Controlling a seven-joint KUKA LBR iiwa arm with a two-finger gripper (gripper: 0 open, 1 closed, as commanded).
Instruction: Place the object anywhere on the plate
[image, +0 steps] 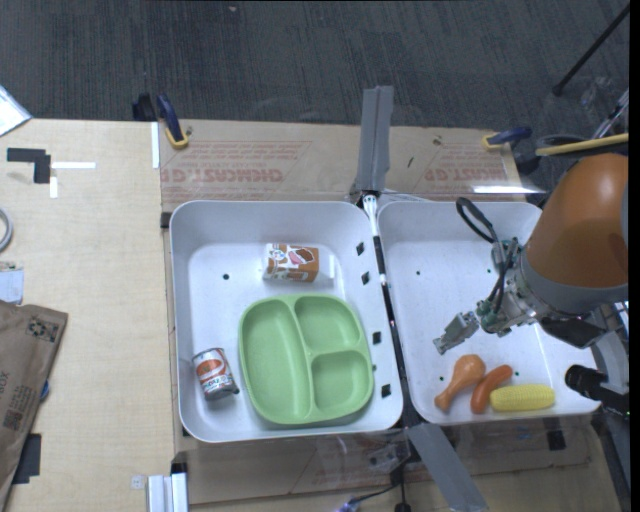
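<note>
Two shallow white bins sit side by side on the bench. The left bin (190, 300) contains a green three-compartment plate (302, 356), a small carton (292, 262) beyond its far edge, and a can (213, 374) lying on its side near the plate's left rim; the printing on carton and can is too small to read. The right bin (420, 250) holds three toy foods grouped near its front wall: a chicken drumstick (459, 380), an orange-red sausage (491, 386) and a yellow corn cob (520, 398). The drumstick's long axis runs diagonally, its thick end up and to the right and its narrow end toward the front left corner; the sausage lies roughly parallel beside it, and the cob lies nearly crosswise. The gripper (455, 333) hangs just above the drumstick, its fingers slightly apart with nothing between them. The cardboard sheet (260, 165) behind the bins carries red lettering, upside down in this view, reading "CHEMCAST GP".
</note>
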